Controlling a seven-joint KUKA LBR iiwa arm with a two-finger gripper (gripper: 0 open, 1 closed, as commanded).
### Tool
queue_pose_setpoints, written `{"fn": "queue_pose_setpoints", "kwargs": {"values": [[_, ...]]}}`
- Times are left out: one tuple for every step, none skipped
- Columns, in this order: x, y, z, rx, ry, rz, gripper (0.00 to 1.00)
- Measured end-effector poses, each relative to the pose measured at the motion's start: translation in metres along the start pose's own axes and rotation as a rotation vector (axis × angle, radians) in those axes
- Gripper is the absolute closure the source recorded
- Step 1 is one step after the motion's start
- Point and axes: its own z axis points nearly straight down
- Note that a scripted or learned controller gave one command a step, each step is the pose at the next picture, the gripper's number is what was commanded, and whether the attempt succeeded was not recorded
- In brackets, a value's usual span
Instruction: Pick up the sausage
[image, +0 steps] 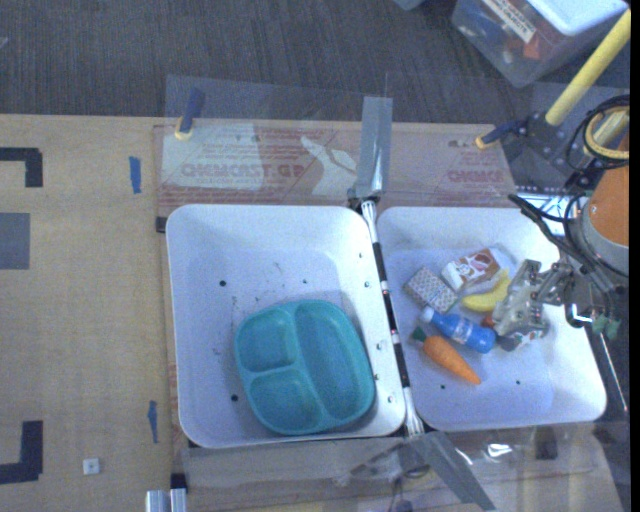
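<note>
two shallow white bins sit side by side on the wooden tabletop (80, 330). the left white bin (200, 250) holds a teal plastic divided plate (300, 365) in its lower half. the right white bin (560, 390) holds a small cluster of toy foods in its upper middle: a grey patterned packet (430, 288), a red and white carton (475, 268), a yellow banana (484, 295), a blue and white bottle (462, 330) and an orange carrot (450, 360).

the grey arm with its orange band (610, 210) enters at the right edge of the frame, and its metal claw (522, 310) is down inside the right bin, just right of the banana and bottle. the blur and the tangle of metal there leave it unclear how wide the claw stands, or whether anything is caught in it, so i cannot tell.

the brown sausage (510, 341) seems to be the small dark shape directly below the claw, touching or nearly touching it, at the bottle's right end; it is too small and too hidden to be sure.

as a judgement, the task is about midway: the reach into the correct bin is made and the claw is at the target, but no secure grasp is visible and nothing is lifted clear of the bin floor. closing firmly on the sausage alone, without catching the bottle, and raising it remain.
</note>
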Motion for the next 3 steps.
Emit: {"fn": "queue_pose_setpoints", "kwargs": {"values": [[-0.012, 0.009, 0.008, 0.0, -0.001, -0.061, 1.0], [-0.015, -0.071, 0.023, 0.001, 0.004, 0.051, 1.0], [-0.027, -0.122, 0.07, 0.001, 0.005, -0.043, 1.0]]}}
